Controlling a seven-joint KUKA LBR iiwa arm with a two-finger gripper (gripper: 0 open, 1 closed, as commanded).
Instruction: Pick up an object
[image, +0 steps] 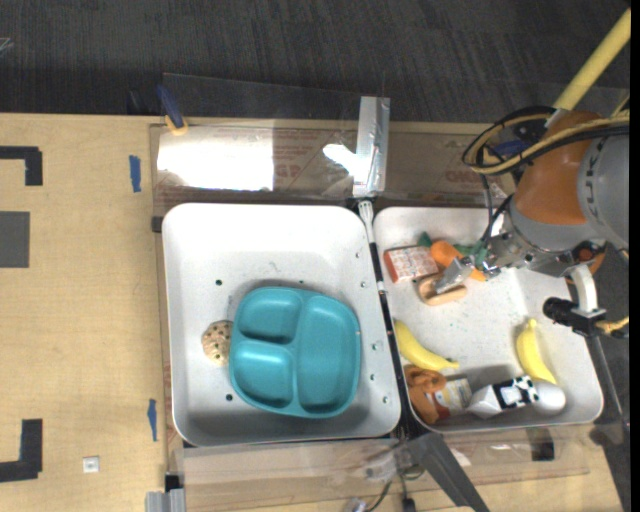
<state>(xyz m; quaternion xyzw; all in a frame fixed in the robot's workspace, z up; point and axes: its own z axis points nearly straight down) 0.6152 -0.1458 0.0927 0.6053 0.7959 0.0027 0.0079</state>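
My gripper (468, 266) reaches in from the right, low over the back of the right bin (590, 405). It hangs just above a tan, bun-like item (445, 291) and beside an orange carrot-like piece (440, 251). A red and white box (406, 263) lies to their left. Two yellow bananas sit in this bin, one (422, 350) by the left wall and another (532, 352) towards the right. Along the front wall lie a white bottle with a black label (517, 397) and an orange toy (427, 396).
The left bin (200, 240) holds a teal divided plate (296, 349) with a speckled cookie (214, 341) at its left edge. A clear plastic sheet (260, 150) and a metal bracket (371, 145) stand behind the bins. Cables (505, 140) loop near the arm.
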